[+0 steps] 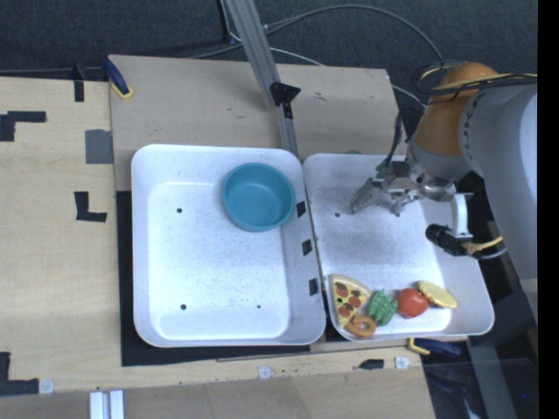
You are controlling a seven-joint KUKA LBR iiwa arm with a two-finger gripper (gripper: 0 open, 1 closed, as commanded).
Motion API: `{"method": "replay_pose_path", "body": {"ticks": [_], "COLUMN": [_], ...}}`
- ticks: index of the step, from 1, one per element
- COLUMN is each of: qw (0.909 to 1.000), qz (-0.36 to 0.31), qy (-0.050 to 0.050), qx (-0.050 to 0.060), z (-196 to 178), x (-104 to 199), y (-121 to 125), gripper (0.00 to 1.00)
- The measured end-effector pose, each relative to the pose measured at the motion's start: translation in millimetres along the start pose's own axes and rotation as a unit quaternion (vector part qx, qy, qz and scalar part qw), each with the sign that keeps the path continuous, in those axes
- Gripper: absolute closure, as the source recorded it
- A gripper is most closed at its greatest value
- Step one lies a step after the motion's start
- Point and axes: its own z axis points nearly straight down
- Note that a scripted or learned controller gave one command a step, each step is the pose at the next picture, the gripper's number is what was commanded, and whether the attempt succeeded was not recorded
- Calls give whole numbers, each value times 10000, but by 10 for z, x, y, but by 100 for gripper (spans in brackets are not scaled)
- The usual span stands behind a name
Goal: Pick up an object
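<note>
Progress on the pick looks early: nothing is lifted, and every candidate lies in its bin. The gripper (371, 201) hangs over the upper part of the right bin (384, 251), above bare white floor, and its grey fingers (360, 202) splay out toward the left with open space between them, so the jaws stand released and hold nothing. The nearest things to take are the toy foods clustered along the bin's near edge, well below the jaws: a pizza slice (348, 296) almost straight down from them, a green vegetable (381, 305) just beside it, a small ring-shaped piece (362, 326) touching the pizza's lower end, then a red tomato (412, 302) and a yellow piece (437, 295) further to the right. A blue bowl (258, 196) sits in the left bin (175, 260), across the divider and level with the jaws. What is left, as I judge it, is the whole job: travel to one item, descend, close and raise. The foods lie crowded together and close to the bin's wall, so fingers coming down on one may nudge its neighbours or meet the rim. A slanted metal pole (262, 55) stands up and to the left of the jaws, apart from them.
</note>
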Motion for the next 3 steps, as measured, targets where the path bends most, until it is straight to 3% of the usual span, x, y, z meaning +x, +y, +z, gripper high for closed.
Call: {"method": "replay_pose_path", "body": {"ticks": [1,3], "qw": [10000,10000], "qz": [-4,-1], "qy": [-3,-6], "qx": [-14,-36], "z": [-122,-1031], "x": [1,32], "y": [9,-50], "gripper": [100,100]}}
